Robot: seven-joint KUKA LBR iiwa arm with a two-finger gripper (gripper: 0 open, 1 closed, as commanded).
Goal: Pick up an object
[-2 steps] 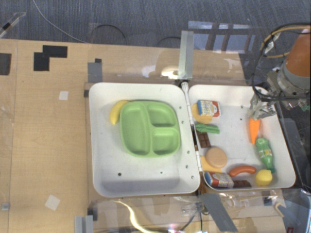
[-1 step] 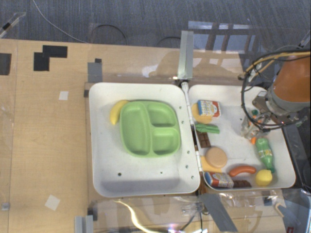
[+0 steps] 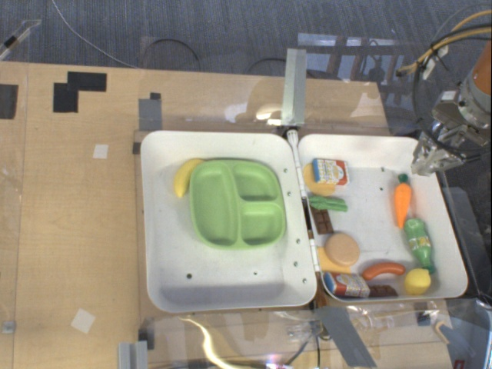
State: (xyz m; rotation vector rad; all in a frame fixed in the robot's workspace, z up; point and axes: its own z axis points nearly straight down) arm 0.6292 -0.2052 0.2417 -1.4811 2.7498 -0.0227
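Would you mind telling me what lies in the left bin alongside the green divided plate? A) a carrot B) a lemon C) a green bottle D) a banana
D: the banana lies against the left edge of the green divided plate in the left bin, while the carrot, lemon and green bottle sit in the right bin.

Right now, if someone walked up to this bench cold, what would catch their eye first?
Probably the big green divided plate in the left bin, with a banana tucked against its left edge. Next, the right bin, crowded with small toy foods, among them a carrot and a lemon. The gripper hangs over that bin's upper right corner.
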